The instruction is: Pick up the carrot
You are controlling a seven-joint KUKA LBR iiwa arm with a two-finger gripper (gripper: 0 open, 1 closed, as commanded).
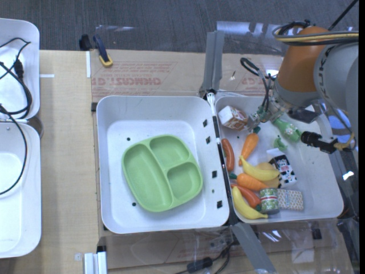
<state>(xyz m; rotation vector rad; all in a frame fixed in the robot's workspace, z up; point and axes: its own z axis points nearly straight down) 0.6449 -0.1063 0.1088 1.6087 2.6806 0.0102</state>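
Note:
In the right bin (pixel 319 210) an orange carrot (pixel 248 145) lies slantwise, its top end pointing up and right. My gripper (pixel 263 117) hangs just above and to the right of that top end, close to it; whether it touches is unclear. A second, stubbier orange carrot (pixel 251 181) lies lower in the same bin, between two bananas. The arm's orange band (pixel 301 67) sits over the bin's far right corner.
Around the carrots lie a wrapped pastry (pixel 234 117), a red sausage (pixel 228 154), two bananas (pixel 260 170) (pixel 245 206), a green bottle (pixel 288 130), a black-and-white carton (pixel 283 169), a small can (pixel 268 200) and a patterned packet (pixel 291 199). The left bin (pixel 114 210) holds a green divided plate (pixel 163 173).

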